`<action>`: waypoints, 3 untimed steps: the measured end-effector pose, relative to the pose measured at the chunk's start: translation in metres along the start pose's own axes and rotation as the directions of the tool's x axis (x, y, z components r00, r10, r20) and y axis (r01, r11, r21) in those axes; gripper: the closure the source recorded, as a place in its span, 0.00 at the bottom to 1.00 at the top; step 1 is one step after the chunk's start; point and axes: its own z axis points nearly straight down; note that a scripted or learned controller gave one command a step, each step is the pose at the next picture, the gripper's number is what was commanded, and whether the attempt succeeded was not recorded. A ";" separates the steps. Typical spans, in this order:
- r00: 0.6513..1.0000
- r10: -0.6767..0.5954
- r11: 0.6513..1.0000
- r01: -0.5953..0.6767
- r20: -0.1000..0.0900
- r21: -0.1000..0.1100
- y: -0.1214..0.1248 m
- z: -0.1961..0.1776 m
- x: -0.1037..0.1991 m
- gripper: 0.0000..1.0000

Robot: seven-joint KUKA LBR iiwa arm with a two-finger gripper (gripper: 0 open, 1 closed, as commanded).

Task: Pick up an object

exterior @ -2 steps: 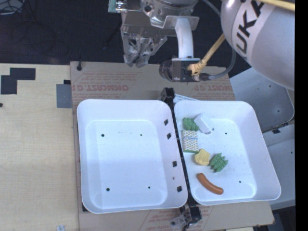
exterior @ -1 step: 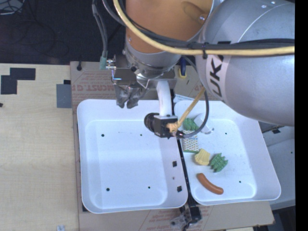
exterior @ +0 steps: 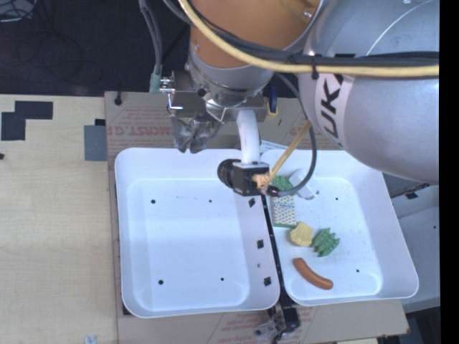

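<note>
**End effector hanging at the far rim of the left-hand bin, toys lying in the right-hand one**

The end effector [exterior: 191, 140], dark metal below an orange band, is hovering over the far edge of the left-hand bin [exterior: 128, 228]. Whether it is spread or pressed together cannot be told from this slant. The grey arm [exterior: 380, 84] behind it is showing part of its black maker's lettering [exterior: 331, 113], with "UK" readable.

The left-hand bin is a shallow, glossy white tray with rounded corners and small dark dots on its floor. The right-hand bin [exterior: 362, 213], its twin, is sitting just beside it and holding the things to pick, all well apart from the end effector:

- a small green piece [exterior: 282, 183] near the far inner corner
- a checked, mesh-patterned card [exterior: 285, 210] just beside it
- a lumpy yellow piece [exterior: 301, 233] touching a spiky green piece [exterior: 326, 243]
- a smooth orange-red sausage [exterior: 313, 273] lying alone toward the near wall

A brown cardboard sheet [exterior: 143, 124] is lying under both bins. It is carrying red printing that is upside down, and I cannot read it surely. The pale, wood-grained table [exterior: 50, 228] is spreading out to the left, marked with dark grey blocks [exterior: 93, 142].
</note>
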 end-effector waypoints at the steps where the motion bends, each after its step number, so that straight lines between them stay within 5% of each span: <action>1: 1.000 0.012 1.000 -0.012 0.000 -0.005 -0.018 -0.019 -0.114 1.00; 2: 1.000 -0.006 1.000 0.005 -0.007 -0.012 0.003 -0.105 -0.041 1.00; 3: 1.000 -0.006 1.000 0.006 0.000 0.000 0.002 -0.110 -0.043 1.00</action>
